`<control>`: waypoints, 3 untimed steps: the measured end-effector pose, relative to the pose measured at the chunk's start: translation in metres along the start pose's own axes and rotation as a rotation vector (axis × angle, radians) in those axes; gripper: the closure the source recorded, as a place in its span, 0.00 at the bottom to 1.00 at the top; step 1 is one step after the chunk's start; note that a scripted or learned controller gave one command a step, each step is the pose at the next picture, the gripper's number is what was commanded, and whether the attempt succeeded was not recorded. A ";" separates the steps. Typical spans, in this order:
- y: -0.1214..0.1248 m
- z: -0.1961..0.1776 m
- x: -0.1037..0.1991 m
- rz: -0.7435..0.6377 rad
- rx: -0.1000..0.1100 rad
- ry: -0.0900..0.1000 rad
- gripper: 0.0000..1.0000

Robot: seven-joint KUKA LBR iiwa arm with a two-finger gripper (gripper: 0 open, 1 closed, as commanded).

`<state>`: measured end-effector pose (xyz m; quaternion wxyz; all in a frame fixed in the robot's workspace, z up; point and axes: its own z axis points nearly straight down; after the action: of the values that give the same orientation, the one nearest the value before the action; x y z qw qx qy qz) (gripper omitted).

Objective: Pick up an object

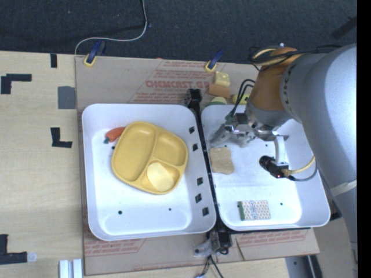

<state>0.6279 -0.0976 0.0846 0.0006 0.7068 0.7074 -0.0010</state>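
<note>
Tan sponge (221, 160) lies in right bin (301, 213), just below my gripper (229, 133). Fingers spread, holding nothing. Risk: slanted approach (sponge flat, low) lets tips skid off top, closing empty.

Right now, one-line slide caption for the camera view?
Gripper poised over a tan block in the right bin; yellow divided plate in the left bin.

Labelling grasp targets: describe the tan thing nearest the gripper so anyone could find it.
Look in the right bin, at its left side beside the divider. The tan sponge-like block lies flat just below the gripper. Unlike the patterned card near the front edge, it is plain and thick.
</note>
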 end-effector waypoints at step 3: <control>-0.046 -0.001 -0.002 0.000 -0.003 0.000 0.00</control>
<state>0.5822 -0.1001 0.0856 0.0018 0.7069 0.7073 0.0001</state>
